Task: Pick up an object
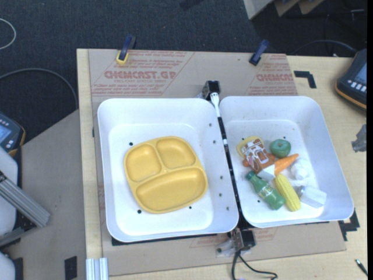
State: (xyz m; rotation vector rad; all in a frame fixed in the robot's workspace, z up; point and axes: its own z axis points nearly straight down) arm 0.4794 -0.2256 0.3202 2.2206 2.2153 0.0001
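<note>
Gripper state untellable; small whitish plastic pieces are blending into right shallow white bin, overlapping beside yellow toy corn cob.

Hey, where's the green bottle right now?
The green bottle lies in the right bin, toward its front, just left of the corn cob and below the orange carrot.

One overhead camera, slanted, views both bins.
</note>
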